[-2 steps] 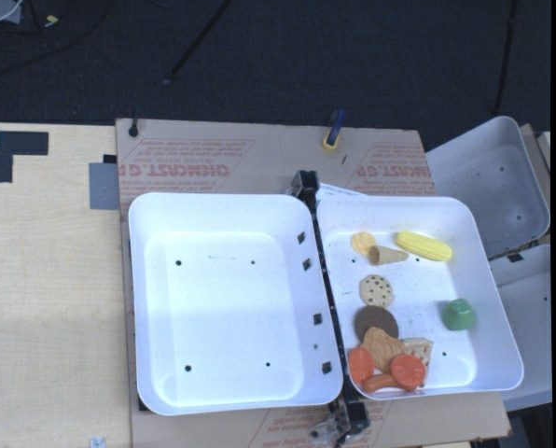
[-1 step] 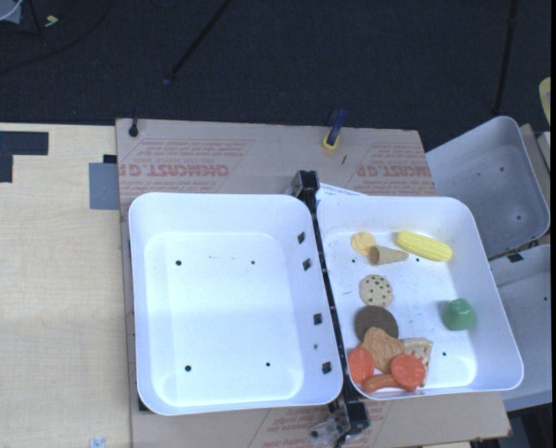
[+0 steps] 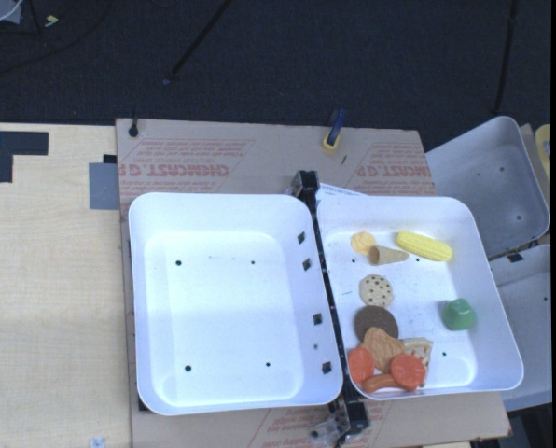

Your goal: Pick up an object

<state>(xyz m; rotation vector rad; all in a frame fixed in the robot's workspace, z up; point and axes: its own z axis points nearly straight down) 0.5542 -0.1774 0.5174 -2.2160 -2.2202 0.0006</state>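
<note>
All the pickable items lie in the right bin, the bin on the side the claw reaches in from, so any of them is a short reach. A toy corn cob and a green block lie apart from the rest, with bare floor around them, which probably makes them the easier grabs. A chocolate-chip cookie and a brown disc lie flat near the divider. Beyond them, red-orange slices and what may be a cracker are heaped touching in the corner. The left bin is farthest from the claw's approach. Whether the claw is apart or together cannot be told.
</note>
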